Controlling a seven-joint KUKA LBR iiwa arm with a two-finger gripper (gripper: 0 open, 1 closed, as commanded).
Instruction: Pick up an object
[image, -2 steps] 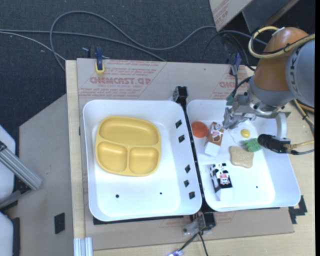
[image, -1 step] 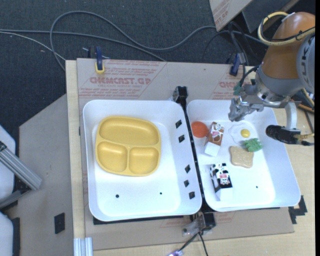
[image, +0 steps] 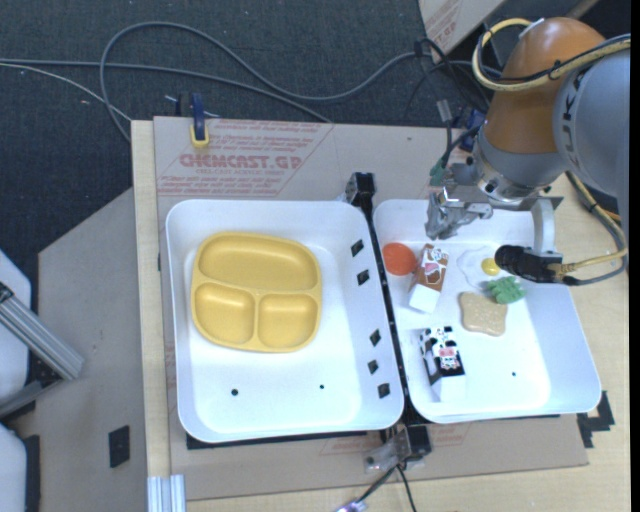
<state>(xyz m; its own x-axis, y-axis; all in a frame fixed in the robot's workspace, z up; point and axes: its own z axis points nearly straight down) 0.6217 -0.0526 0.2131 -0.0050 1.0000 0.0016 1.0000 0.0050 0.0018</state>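
**Arm poised over right bin of small objects**

Nearest the camera, the bench's brown board (image: 300, 462) carries two shallow white bins side by side, a black clip (image: 412, 437) at their near junction. The left bin (image: 200, 400) holds a yellow three-compartment tray (image: 257, 291). The right bin (image: 540, 380) holds a black-and-white cow-patterned carton (image: 441, 355) near its front, a tan toast-shaped piece (image: 484, 314), a green item (image: 506, 290), a small yellow piece (image: 490, 266), an orange ball (image: 400, 258) and a small red-and-white carton (image: 430, 272). The gripper (image: 440, 228) hangs at the bin's far side, just above the red-and-white carton, with nothing between its fingers; whether they are spread or closed cannot be told. A blue clamp (image: 199, 117) grips the board's far edge. Dark carpet (image: 70, 130) with trailing cables (image: 250, 70) surrounds the bench.
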